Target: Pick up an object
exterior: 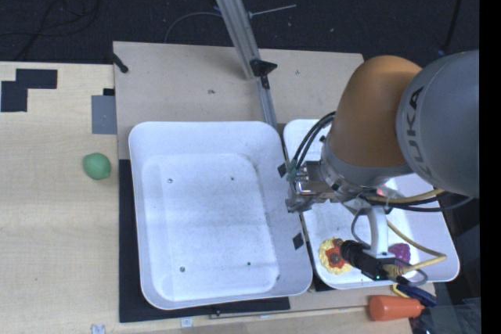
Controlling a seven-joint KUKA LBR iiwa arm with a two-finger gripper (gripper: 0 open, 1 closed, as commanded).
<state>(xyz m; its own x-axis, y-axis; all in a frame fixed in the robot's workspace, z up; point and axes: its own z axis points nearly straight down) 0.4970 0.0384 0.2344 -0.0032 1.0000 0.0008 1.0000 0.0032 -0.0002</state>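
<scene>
Yellow-and-red toy [333, 256]: lies flat at the near end of the right bin [441, 266], just clear of its left wall.
Purple piece [400, 252]: same bin, near the toy, not touching it.
Gripper [304, 188]: further back, about over that bin's left wall. I cannot tell whether the jaws are apart or together.
Step in hand: line up over the toy first, then drop straight; a slanted descent would likely nudge it aside.
Green ball [97, 166]: out on the bench, well apart from both bins.

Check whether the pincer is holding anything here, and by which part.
It cannot be told: the arm hangs over the right bin, covering any hold. A yellow-red object lies on that bin's floor.
</scene>
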